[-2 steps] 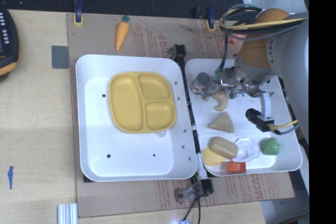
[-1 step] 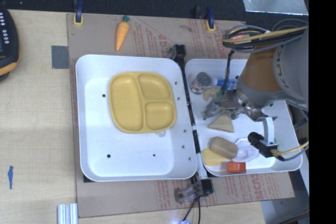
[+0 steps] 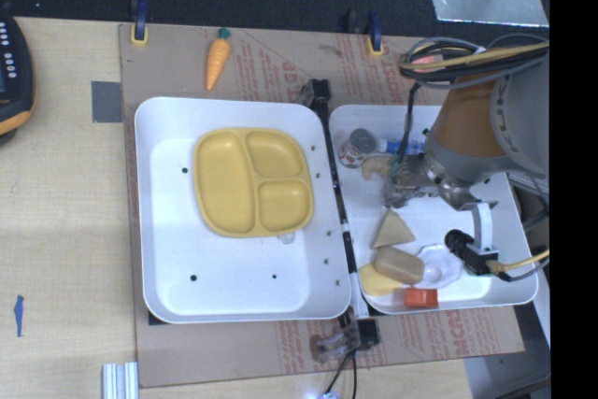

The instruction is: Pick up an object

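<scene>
Your gripper (image 3: 404, 185) sits low in the right bin (image 3: 509, 294) — just above the tan wedge (image 3: 393, 230). Grip state — you cannot tell.

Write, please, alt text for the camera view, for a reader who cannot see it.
The grey arm reaches into the right bin, above a tan wedge and small clutter. The left bin holds a yellow divided plate. A toy carrot lies outside, behind it.
</scene>
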